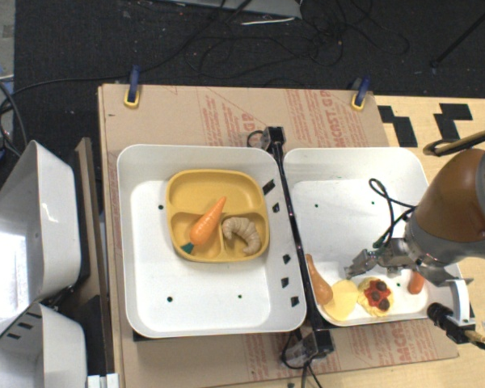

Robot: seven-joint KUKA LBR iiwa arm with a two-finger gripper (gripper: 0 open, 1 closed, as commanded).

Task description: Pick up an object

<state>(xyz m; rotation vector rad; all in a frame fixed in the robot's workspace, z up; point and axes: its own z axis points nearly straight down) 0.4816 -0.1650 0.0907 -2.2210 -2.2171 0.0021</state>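
Note:
In the right bin (339, 176) several toy foods lie near the front edge. A tan drumstick-shaped piece (318, 280) rests by the bin's left wall. Beside it lies a pale yellow piece (344, 301), joined to a slice with red and dark toppings (377, 294). A small orange-red piece (416, 281) sits further right. My gripper (378, 259) hangs low over the bin's front right part, just behind the topped slice, and I cannot see whether it touches anything. The grey and orange arm (461, 208) covers the bin's right side.
The left bin (145, 241) holds a yellow divided plate (182, 188) with a toy carrot (207, 221) and a pale shrimp-like piece (242, 231). A black cable (385, 198) loops over the right bin's floor. A black divider (287, 217) runs between the bins.

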